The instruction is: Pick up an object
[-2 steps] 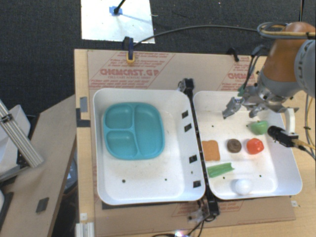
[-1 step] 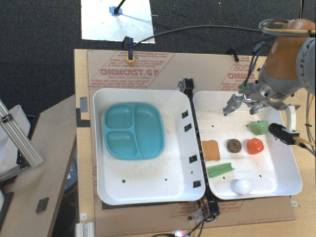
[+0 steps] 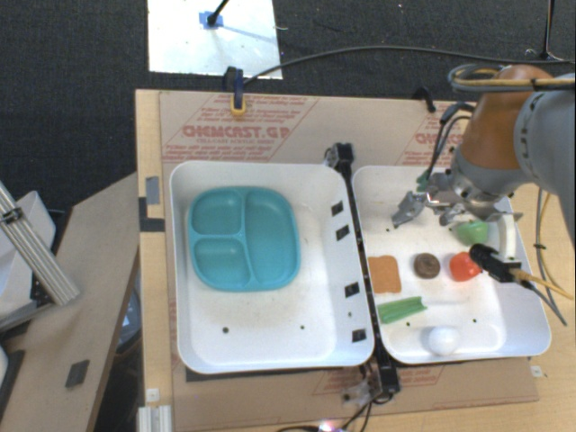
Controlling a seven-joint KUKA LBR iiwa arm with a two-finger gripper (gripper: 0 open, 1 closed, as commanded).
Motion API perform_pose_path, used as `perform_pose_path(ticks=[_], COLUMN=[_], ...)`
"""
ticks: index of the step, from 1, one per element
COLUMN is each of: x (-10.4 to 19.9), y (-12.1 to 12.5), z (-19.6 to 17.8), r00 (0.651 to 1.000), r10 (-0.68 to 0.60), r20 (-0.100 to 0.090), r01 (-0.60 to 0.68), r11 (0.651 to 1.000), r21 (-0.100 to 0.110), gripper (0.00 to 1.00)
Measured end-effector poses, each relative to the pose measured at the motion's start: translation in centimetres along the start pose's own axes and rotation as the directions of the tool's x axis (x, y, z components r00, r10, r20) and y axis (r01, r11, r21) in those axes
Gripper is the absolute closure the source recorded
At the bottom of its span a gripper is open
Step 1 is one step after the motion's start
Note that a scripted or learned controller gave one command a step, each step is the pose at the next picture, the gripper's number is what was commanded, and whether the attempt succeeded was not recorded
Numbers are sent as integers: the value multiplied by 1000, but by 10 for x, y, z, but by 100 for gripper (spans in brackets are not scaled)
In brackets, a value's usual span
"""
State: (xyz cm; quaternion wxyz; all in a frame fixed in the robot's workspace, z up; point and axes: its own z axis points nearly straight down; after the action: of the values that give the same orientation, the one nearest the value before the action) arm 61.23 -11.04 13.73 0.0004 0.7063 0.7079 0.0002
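**Gripper above the right bin, objects below it**

The left bin (image 3: pixel 180 331) holds a teal tray (image 3: pixel 243 238). In the right bin (image 3: pixel 522 336) the gripper (image 3: pixel 421 203) hangs open and empty. Nearest lies the green object (image 3: pixel 470 233), just to its right; the brown disc (image 3: pixel 427 265) lies nearer the camera.

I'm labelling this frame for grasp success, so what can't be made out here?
- End effector: small and seen from above, so open or shut is unclear.
- Green object: partly covered by the arm, shape unclear.
- Red object: a black part overlaps its right side.
- Arm: cut off by the right edge.
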Motion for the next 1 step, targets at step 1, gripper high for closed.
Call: perform_pose_path(ticks=[1], x=[1], y=[0], z=[51], r00=[1000], r10=[1], r20=[0], r01=[-1], r11=[1000], r21=[1], gripper=[0])
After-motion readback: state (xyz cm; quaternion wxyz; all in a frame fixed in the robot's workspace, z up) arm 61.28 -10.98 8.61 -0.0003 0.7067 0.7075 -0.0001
